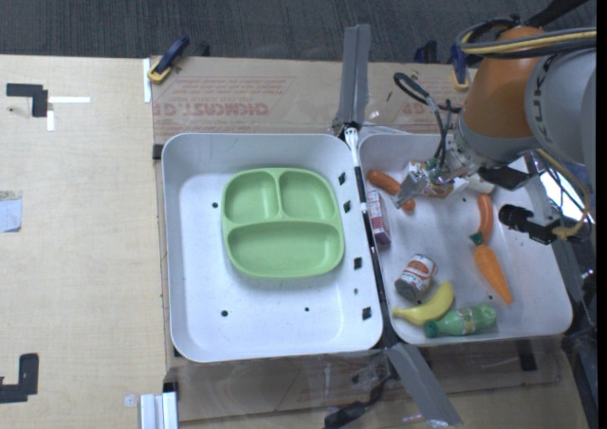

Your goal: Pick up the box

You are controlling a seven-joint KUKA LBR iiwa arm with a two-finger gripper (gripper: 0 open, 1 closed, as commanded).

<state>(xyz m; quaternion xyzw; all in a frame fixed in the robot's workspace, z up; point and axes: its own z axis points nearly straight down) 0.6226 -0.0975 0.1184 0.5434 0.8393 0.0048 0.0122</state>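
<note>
My pincer (427, 176) low in right bin (541, 318), grip state cannot tell | box (378, 218) lies along that bin's left wall, near pincer | green divided plate (283, 224) in left bin (190, 256)

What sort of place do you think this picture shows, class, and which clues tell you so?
Probably a robotics lab bench: a grey arm reaches over two white bins, one holding a green divided plate, the other toy food such as a banana and carrot.
</note>
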